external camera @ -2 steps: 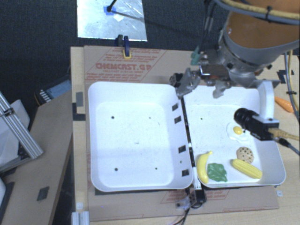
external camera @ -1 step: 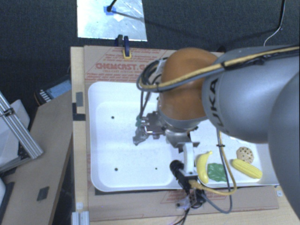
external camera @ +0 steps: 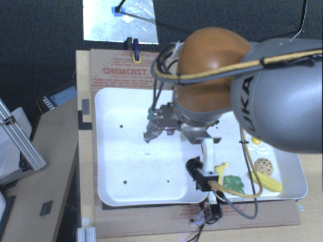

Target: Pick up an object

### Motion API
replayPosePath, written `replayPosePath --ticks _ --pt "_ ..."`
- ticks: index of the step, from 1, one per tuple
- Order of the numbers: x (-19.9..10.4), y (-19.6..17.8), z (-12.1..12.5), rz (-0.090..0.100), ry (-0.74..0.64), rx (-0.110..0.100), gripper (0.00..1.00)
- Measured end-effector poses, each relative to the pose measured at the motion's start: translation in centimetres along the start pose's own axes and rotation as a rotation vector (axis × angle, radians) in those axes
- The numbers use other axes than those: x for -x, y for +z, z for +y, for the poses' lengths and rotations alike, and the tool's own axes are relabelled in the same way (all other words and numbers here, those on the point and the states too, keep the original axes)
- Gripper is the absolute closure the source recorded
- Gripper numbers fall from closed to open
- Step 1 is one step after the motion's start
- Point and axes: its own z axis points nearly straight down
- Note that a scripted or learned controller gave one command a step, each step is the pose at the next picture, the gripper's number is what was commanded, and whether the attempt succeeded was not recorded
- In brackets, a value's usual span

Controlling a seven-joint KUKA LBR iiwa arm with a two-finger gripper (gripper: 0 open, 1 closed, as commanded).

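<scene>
Hovering over the bare left bin (external camera: pixel 108 135) mid-frame, the gripper (external camera: pixel 150 134), whose grip I cannot tell, risks closing on nothing, since the green object (external camera: pixel 233 183) lies lower right.

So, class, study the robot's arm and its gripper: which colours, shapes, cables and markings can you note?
The arm is a bulky grey cylinder bearing dark "KUKA" lettering, joined to a rounded orange dome. A yellow-and-black cable runs across the dome. Below sits a grey metal gripper, with a white bracket and black fittings beside it.
</scene>
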Motion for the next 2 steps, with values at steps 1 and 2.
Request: replayPosePath --ticks 1,2 --pt "0.1 -0.8 0.0 -0.001 0.001 -0.003 1.00" --pt "5.1 10.3 8.1 -0.008 0.010 -0.009 1.00"
